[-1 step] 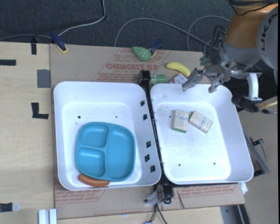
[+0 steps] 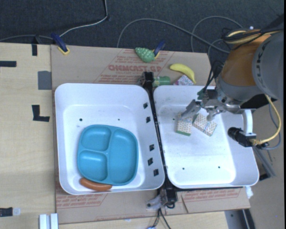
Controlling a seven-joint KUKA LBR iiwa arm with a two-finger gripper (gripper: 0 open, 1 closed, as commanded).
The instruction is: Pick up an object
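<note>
Over the right bin (image 2: 238, 173), the claw (image 2: 200, 112) hangs spread apart above two small sponges (image 2: 195, 125), and could nudge them away instead of grabbing one.

A blue plate (image 2: 107, 154) with three compartments lies in the left bin (image 2: 66, 97), an orange sausage (image 2: 95, 185) touching its near edge. On the cardboard (image 2: 86, 66) beyond the bins lie a banana (image 2: 182, 71) and a green toy (image 2: 145, 54). Cables (image 2: 105, 8) trail across the far dark floor.
</note>
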